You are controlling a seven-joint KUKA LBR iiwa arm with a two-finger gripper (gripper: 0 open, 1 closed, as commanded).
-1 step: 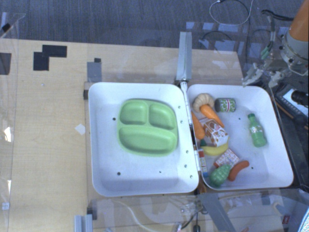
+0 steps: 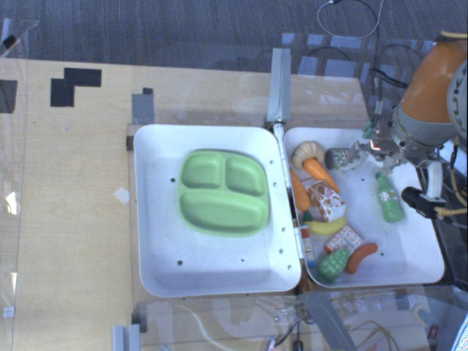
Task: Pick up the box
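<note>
I see the box (image 2: 324,199), a small carton printed in brown and white, lying tilted in the right bin (image 2: 417,258), close to that bin's left wall. An orange carrot (image 2: 319,171) touches its upper edge and a croissant (image 2: 307,152) sits just beyond that. A yellow banana (image 2: 325,227) lies against its lower side, with a second checkered packet (image 2: 344,238), a green bumpy fruit (image 2: 333,265) and a red sausage (image 2: 361,257) below. A green bottle (image 2: 390,198) lies well apart to the right. The gripper (image 2: 380,146) hangs over the bin's upper right, away from the box; I cannot tell how its fingers stand. The left bin (image 2: 153,218) holds a green divided plate (image 2: 223,192). Both bins rest on the bench (image 2: 73,196).
</note>
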